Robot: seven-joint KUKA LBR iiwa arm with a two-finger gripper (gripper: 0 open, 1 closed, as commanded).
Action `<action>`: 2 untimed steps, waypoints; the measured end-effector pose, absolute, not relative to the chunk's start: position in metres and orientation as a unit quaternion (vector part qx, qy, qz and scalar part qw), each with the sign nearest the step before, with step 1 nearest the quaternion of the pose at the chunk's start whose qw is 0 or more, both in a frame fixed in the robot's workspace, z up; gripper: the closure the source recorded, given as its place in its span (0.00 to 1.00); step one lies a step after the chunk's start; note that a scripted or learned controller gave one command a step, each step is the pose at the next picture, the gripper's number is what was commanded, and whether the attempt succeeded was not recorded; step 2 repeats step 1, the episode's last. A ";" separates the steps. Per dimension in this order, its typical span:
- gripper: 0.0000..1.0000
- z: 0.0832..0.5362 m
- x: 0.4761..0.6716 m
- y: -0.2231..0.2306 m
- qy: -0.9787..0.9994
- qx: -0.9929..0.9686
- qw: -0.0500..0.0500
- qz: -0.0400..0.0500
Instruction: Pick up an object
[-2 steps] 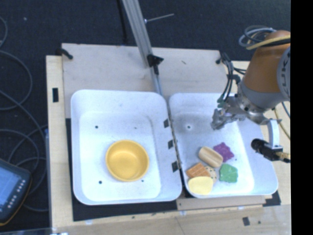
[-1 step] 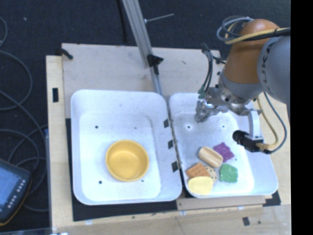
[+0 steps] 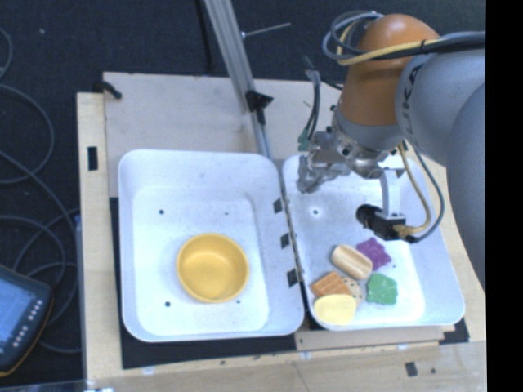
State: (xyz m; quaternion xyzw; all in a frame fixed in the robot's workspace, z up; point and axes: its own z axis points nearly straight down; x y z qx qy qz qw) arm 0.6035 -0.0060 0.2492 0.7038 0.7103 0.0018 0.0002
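Observation:
My gripper (image 3: 311,175) hangs over the far left part of the right bin (image 3: 433,288), near the divider between the bins. Nothing shows between its fingers. Toward the near end of that bin lies a cluster of objects: a tan bread-like roll (image 3: 352,260), a purple piece (image 3: 374,251), a green piece (image 3: 382,289), an orange waffle-like piece (image 3: 330,285) and a pale yellow piece (image 3: 336,309). The cluster sits well in front of the gripper. A yellow bowl (image 3: 212,267) rests upright in the left bin (image 3: 147,178).
A slanted metal pole (image 3: 233,55) rises from behind the bins near the divider. The grey arm with its orange band (image 3: 384,55) crosses the right bin's far side. A black cable end (image 3: 377,217) dangles over the right bin. A tablet (image 3: 16,313) lies at lower left.

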 end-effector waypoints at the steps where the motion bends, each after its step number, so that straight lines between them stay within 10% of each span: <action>1: 1.00 0.241 0.623 0.038 0.709 0.705 0.000 0.001; 2: 1.00 0.241 0.623 0.038 0.709 0.705 0.000 0.001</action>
